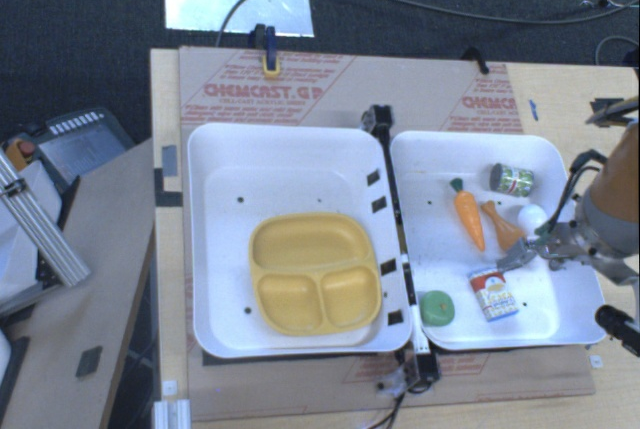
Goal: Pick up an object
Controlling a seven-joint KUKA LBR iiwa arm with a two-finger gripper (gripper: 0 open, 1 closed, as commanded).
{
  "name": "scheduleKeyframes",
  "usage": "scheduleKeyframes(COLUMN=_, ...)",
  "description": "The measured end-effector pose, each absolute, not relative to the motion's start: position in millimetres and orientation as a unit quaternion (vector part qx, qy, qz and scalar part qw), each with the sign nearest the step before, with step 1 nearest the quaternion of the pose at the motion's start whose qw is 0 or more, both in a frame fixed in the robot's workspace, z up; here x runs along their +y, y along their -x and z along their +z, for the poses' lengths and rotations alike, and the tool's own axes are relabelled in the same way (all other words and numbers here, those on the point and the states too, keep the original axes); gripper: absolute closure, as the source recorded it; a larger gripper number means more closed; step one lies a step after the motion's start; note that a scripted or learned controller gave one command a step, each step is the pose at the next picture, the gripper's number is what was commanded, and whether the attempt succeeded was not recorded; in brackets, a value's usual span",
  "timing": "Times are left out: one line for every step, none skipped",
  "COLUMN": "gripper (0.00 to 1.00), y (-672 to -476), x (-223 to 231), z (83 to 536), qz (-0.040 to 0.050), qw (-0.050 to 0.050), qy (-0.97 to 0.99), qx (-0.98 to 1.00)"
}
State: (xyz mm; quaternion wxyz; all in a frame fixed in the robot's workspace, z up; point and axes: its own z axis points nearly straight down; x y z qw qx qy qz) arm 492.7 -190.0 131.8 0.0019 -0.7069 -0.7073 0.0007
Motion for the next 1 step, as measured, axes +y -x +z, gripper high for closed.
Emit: scheduleKeyframes(gripper=0.0, y=-496.0, x=-189.2, z=87.1, qz=-0.0031, qw=-0.001, qy=0.707, qx=-0.707)
